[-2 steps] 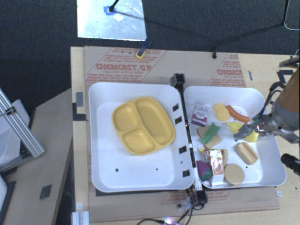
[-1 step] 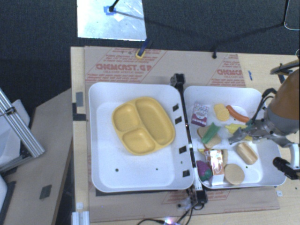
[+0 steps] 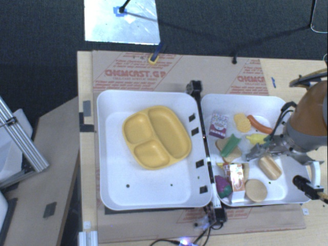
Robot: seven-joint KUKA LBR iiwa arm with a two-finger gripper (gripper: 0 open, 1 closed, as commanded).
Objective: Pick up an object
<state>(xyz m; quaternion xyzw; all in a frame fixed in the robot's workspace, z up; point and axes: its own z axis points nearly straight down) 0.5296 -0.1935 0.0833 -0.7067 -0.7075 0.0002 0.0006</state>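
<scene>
My gripper (image 3: 254,151) reaches into the right bin (image 3: 277,102) from the right and hangs low over the toy food. Its tip lies between a yellow piece (image 3: 256,138) above it and a tan bun (image 3: 270,167) below it. Just left of the tip are a green piece (image 3: 232,141) and a slice of bread (image 3: 225,148). Farther back lie a purple and white packet (image 3: 219,124), a yellow round piece (image 3: 242,121) and an orange carrot (image 3: 258,123). Near the front lie a red and white box (image 3: 236,176), a purple piece (image 3: 223,185) and a round biscuit (image 3: 256,190).
The left bin (image 3: 113,188) holds a yellow divided plate (image 3: 156,136). A black divider with clips (image 3: 202,147) runs between the bins. The arm's orange band and grey wrist (image 3: 310,124) overhang the right bin's right side.
</scene>
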